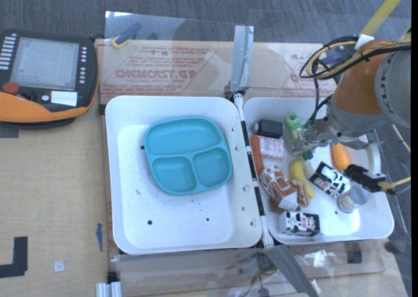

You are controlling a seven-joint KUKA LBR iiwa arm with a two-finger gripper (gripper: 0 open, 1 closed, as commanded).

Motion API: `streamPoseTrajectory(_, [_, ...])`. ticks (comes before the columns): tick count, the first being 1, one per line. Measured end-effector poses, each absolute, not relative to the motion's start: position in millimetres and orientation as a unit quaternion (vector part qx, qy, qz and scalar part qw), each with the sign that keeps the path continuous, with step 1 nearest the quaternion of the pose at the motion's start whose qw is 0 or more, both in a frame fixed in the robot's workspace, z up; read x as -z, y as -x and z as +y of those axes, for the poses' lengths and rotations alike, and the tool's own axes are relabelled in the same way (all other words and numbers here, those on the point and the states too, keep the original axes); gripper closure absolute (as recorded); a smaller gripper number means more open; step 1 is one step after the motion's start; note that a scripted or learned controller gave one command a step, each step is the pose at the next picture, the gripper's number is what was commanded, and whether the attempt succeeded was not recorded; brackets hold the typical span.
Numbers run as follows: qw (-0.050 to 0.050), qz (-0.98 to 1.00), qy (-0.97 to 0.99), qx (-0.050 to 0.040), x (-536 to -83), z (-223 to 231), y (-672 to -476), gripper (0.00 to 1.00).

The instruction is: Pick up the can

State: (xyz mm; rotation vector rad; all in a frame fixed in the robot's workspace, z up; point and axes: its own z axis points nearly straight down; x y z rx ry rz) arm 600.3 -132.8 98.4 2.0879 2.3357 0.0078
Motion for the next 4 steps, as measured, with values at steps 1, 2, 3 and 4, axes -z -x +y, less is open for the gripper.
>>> streamPoseTrajectory(1, [0.001, 0.729, -0.684, -0.0011, -214.8, -57.5, -632.8, 1.0])
streamPoseTrajectory(2, [-0.002, 0.655, -0.755, 0.001, -187.6, -56.4, -666.1, 1.0])
streamPoseTrajectory(3, [0.0, 0.656, -0.755, 0.0005, -185.3, -56.1, -666.9, 0.0])
streamPoseTrajectory(4, [0.008, 0.621, -0.784, -0.0101, -110.2, -89.5, -645.1, 0.0])
